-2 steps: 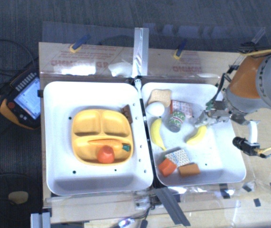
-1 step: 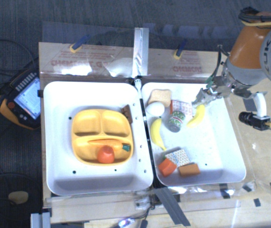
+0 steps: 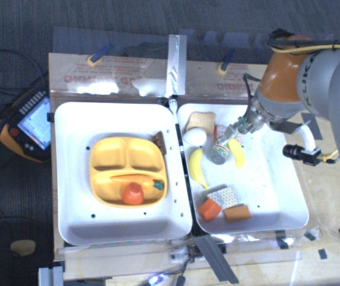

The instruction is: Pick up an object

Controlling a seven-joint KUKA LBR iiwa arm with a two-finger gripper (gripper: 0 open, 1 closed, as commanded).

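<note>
My gripper (image 3: pixel 236 130) hangs over the upper middle of the right bin (image 3: pixel 283 189), reaching in from the right below the orange wrist band. Just below and left of it lies a small round can (image 3: pixel 218 154) with a greenish top. A short yellow banana piece (image 3: pixel 237 154) sits right of the can and a larger banana (image 3: pixel 196 167) left of it. A thin red item (image 3: pixel 215 132) lies above the can. The gripper tip is close to the can and the small banana; contact cannot be judged.
The right bin also holds a bread slice (image 3: pixel 200 121), a white ball (image 3: pixel 195 137), a checkered packet (image 3: pixel 223 195), a red block (image 3: pixel 209 209) and an orange block (image 3: pixel 237 213). In the left bin (image 3: pixel 74 219), a yellow divided plate (image 3: pixel 128 154) carries a red object (image 3: pixel 133 194).
</note>
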